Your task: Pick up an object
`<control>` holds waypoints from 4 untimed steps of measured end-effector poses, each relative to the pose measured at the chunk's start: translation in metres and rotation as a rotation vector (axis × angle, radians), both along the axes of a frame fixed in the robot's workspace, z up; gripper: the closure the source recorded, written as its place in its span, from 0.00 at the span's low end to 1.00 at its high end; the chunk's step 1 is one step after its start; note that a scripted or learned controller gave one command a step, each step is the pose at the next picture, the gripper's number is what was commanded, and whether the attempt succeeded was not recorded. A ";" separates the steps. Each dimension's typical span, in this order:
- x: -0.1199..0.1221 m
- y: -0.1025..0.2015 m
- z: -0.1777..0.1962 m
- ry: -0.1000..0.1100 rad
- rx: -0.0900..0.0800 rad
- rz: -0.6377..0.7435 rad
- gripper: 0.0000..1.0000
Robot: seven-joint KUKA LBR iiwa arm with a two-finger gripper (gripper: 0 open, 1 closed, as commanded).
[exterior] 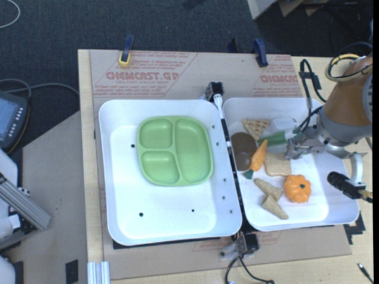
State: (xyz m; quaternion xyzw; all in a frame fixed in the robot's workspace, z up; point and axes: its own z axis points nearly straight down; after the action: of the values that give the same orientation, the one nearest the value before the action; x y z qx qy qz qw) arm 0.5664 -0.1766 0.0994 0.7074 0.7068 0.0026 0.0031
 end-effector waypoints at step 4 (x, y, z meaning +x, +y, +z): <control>0.037 0.046 0.136 0.003 0.000 0.006 1.00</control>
State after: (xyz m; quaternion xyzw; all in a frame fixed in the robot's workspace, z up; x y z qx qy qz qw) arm 0.6032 -0.1301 0.2355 0.7053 0.7089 0.0015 0.0022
